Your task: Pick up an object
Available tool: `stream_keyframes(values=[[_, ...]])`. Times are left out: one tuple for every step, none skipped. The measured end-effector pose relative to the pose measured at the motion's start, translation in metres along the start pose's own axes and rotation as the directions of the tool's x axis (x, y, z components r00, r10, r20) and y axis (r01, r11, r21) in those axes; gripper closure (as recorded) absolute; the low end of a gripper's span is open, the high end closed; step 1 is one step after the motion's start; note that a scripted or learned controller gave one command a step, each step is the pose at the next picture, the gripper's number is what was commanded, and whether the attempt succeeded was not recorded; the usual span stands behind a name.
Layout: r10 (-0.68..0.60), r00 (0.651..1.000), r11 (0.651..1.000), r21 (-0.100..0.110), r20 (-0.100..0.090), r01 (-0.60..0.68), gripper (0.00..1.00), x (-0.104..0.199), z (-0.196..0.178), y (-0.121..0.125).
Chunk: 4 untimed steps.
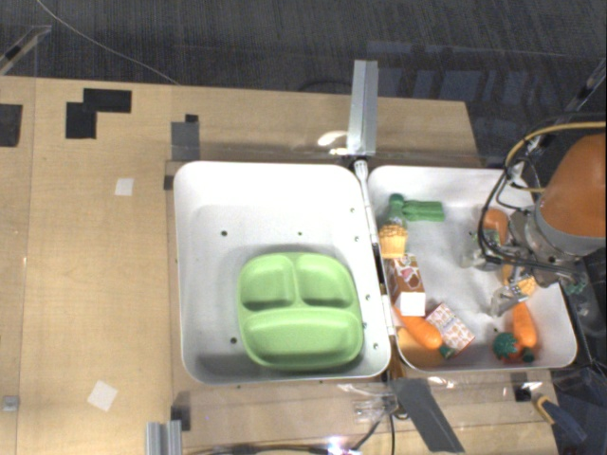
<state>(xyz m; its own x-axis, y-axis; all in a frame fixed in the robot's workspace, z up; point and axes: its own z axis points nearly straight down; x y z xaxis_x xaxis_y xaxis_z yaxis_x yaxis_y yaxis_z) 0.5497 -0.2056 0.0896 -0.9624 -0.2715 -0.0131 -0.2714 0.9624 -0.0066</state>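
Hovering low inside the right bin [560,349], my hand [512,287] sits at that bin's far-right side, partly masked by cabling and my own wrist; I cannot tell whether it is released or clenched, and nothing visibly sits in it. Nearest candidate: a small orange carrot [524,325], just beside the hand on the near-edge side, with a red-and-green strawberry-like piece [509,347] touching or nearly touching it. The carrot's long axis runs roughly from the hand toward the bin's near rim, slightly slanted. Further from the hand, across the bin toward the divider, lie a larger orange piece [420,332], a patterned packet [453,328] and a green item [414,209]. The other bin holds a green tray [299,309], well apart. Judgement: the small carrot is the likely target; closing across its short width looks right.
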Motion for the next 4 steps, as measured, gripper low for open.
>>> stream_keyframes(values=[[-0.046,0.999,0.999,0.002,0.001,0.046,0.0,-0.012,0.0,0.013],[-0.197,0.98,0.98,0.002,0.002,0.197,0.0,0.02,-0.001,0.005],[-0.176,0.984,0.984,0.003,0.003,0.176,0.0,0.009,-0.001,0.026],[-0.18,0.983,0.984,0.011,0.018,0.18,1.0,0.003,-0.016,0.026]])
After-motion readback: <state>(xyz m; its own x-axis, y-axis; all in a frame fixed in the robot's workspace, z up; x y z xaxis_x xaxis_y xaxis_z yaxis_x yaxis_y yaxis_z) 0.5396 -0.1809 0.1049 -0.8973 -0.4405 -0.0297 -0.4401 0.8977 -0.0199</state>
